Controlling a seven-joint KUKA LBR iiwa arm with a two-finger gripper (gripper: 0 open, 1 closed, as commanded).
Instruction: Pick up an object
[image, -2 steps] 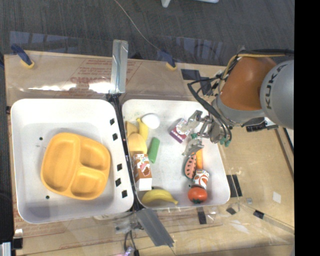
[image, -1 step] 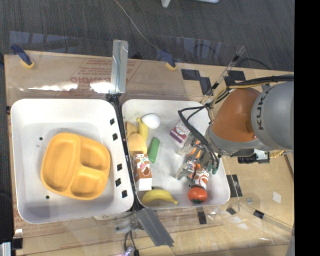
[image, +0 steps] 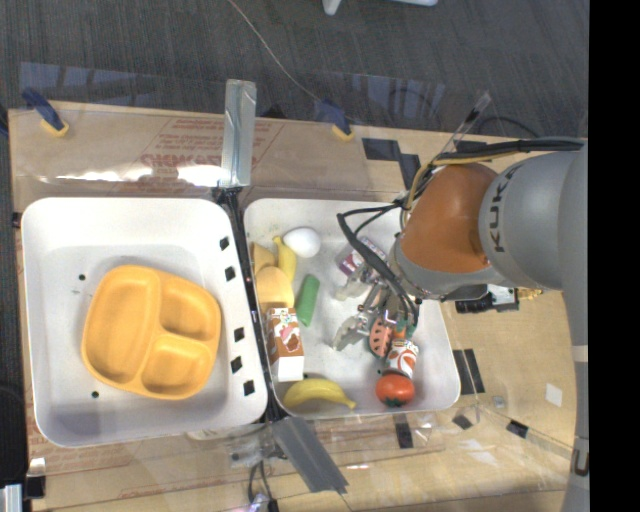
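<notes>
My gripper (image: 366, 322) is low inside the right bin (image: 440, 352), just left of a small red and white bottle (image: 398, 352) and above a red tomato (image: 395, 389). An orange-red item (image: 381, 338) lies right against the gripper tip. West of it are a green cylinder (image: 307, 299), a yellow bottle (image: 275, 290), a brown and white carton (image: 286, 341) and a white egg (image: 302, 241). A banana (image: 318, 395) lies along the front wall. A purple item (image: 348, 265) is partly hidden under the wrist.
The left bin (image: 40, 300) holds a yellow divided plate (image: 150, 330). The arm's orange band (image: 455, 220) and grey link hang over the right bin's right side. A second banana (image: 284, 257) lies by the dividing wall, and cables trail near the wrist.
</notes>
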